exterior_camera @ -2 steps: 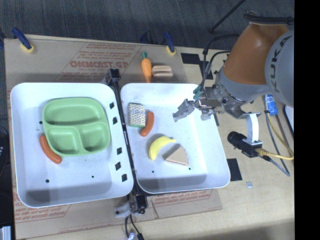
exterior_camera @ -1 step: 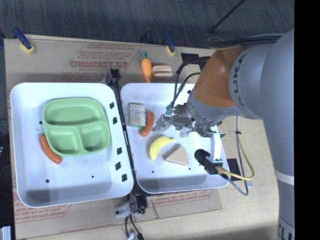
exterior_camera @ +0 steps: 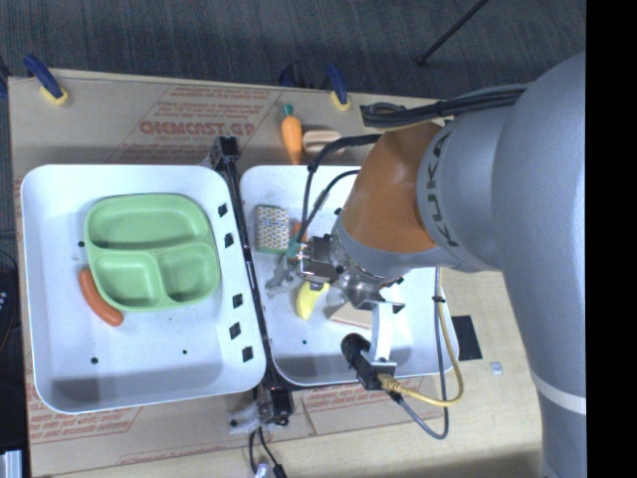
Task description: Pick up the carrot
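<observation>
The arm is reaching over the right bin (exterior_camera: 418, 366), and its end effector (exterior_camera: 317, 267) is hanging low above that bin's floor, near the left wall. Whether it is open or closed, I cannot tell, since the wrist and the orange band are covering most of it from above.

The carrot (exterior_camera: 290, 137) is not in either bin. It is lying on the tabletop (exterior_camera: 169, 118) beyond the far rim of the right bin, well apart from the end effector and slightly to its left as the camera sees it, green top pointing away. A pale, rounded object (exterior_camera: 320, 142) is sitting just beside it on the arm's side.

Things closer to the end effector are distractors: a yellow piece (exterior_camera: 307, 301) just below it, a mesh-patterned block (exterior_camera: 271, 226) just up and left of it, and a flat tan piece (exterior_camera: 350, 317) partly under the wrist. Further left, the left bin (exterior_camera: 50, 297) is holding a green divided tray (exterior_camera: 151, 250) with an orange sausage-like item (exterior_camera: 100, 298) against its edge, which should not be mistaken for the carrot.

To do this step well, the arm probably needs to be lifting clear of the bin wall first, then travelling over the far rim, lining up across the carrot's narrow width and descending so it is straddling the body without catching the pale object beside it.
</observation>
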Robot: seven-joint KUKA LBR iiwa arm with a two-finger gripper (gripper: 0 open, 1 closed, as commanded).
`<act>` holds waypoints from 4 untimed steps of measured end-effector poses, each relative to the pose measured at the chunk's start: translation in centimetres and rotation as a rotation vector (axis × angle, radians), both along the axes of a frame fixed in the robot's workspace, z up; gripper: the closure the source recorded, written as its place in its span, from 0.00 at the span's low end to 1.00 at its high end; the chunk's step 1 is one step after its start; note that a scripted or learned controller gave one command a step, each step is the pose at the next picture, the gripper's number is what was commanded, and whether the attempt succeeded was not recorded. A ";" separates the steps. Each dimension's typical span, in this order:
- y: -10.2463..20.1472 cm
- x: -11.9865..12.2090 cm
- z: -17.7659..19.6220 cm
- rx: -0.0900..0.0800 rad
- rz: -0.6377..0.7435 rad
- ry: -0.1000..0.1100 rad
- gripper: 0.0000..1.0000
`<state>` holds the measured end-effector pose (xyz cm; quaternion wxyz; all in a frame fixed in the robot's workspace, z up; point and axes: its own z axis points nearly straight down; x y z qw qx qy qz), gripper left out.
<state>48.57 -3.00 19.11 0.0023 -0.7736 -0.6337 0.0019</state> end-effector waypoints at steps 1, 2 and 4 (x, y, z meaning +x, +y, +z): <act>-0.4 4.6 0.0 -0.002 -0.115 -0.001 0.00; 6.0 0.3 0.0 -0.001 -0.242 0.002 0.00; 0.0 9.9 9.3 -0.002 -0.364 -0.002 0.00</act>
